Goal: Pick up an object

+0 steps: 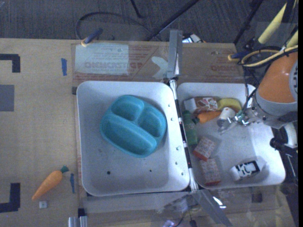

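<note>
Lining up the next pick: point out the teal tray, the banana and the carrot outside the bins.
Teal tray [134, 125], camera view, centre divider.
Banana [230, 103], camera view, middle of its curve.
Carrot [47, 183], camera view, orange body.

A robotics lab is showing here: a plywood bench [38, 126] is carrying two white bins [90, 126], black tape markers [10, 63] are sitting at the left, and tripod legs [189, 4] and cables [94, 20] are crossing grey carpet along the top.

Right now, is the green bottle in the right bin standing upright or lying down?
Lying down. The green bottle shows its whole length flat on the floor of the right bin, along its left wall.
</note>
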Tool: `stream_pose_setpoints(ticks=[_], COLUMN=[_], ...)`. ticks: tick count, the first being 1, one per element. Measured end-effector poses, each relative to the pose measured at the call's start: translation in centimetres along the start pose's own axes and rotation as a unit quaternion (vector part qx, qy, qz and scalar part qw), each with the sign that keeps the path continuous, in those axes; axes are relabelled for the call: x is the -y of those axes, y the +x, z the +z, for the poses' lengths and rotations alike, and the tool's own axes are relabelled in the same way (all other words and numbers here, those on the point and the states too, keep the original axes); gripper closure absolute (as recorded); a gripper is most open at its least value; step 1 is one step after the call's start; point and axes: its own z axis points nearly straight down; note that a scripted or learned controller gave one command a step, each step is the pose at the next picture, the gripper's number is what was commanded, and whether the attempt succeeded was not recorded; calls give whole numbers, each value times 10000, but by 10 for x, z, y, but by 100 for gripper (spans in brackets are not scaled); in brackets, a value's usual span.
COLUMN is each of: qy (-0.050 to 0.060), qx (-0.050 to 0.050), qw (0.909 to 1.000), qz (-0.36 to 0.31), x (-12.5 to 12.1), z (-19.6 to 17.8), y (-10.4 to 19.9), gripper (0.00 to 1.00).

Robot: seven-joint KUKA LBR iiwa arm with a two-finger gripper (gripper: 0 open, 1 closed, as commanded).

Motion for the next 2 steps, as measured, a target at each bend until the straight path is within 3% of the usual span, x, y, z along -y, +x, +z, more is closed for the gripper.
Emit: stream_pose_setpoints(ticks=[1,2], qy=[6,0], qx=[8,12], qw=[9990,9997], qz=[-450,-244], x=[-40,-63], z=[1,-86], y=[-6,4], gripper=[0,0])
